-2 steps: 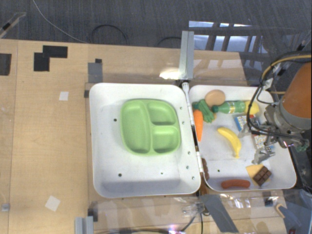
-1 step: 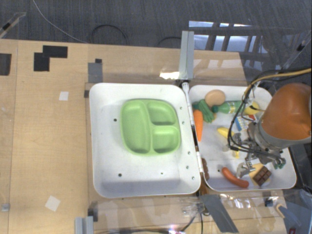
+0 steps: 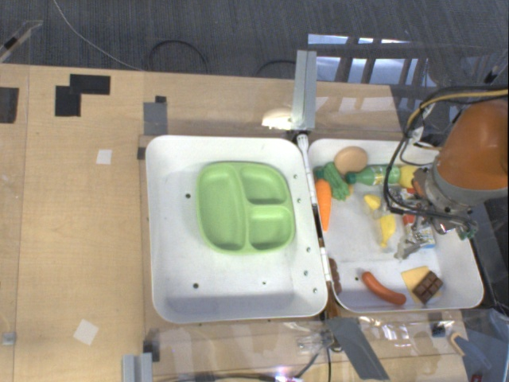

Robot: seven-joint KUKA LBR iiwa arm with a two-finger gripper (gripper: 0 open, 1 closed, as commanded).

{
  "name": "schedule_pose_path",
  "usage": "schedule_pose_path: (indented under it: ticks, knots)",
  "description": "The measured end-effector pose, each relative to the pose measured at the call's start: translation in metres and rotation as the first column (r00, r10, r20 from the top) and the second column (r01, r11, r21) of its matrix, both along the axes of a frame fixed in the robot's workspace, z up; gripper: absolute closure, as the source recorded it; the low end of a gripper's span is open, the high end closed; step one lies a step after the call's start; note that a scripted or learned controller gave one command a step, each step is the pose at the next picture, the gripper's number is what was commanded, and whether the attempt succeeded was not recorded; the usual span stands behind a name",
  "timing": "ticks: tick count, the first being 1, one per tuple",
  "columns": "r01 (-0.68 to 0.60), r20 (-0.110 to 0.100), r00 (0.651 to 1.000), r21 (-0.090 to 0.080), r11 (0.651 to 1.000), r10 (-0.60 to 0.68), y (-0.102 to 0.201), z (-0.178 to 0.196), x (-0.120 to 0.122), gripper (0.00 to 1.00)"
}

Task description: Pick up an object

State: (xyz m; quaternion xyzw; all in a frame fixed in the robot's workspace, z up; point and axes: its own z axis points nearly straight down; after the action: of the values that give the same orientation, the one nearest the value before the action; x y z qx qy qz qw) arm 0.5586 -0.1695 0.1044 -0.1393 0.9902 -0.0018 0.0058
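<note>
One tool (image 3: 411, 243) hangs low in the right bin (image 3: 471, 291); whether it is apart or together I cannot tell. Toy food lies around it: banana (image 3: 386, 229) just left, sausage (image 3: 382, 288) below. Further left, a green tray (image 3: 244, 206); beyond, pale wood worktop (image 3: 71, 237) and grey carpet (image 3: 199, 14).

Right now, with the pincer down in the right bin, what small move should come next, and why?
Probably a short drop straight down. The pincer sits beside the yellow piece in the right bin, with nothing visibly between its tips. Whether it is open is unclear.
</note>
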Motion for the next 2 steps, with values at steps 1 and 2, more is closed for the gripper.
schedule_pose_path:
  ticks: [1,2]
  knots:
    - [-0.182,0.008,0.983,-0.005,0.983,0.183,-0.008,-0.014,-0.039,0.00]
    - [-0.327,0.001,0.945,-0.006,0.945,0.327,0.001,-0.014,0.004,0.00]
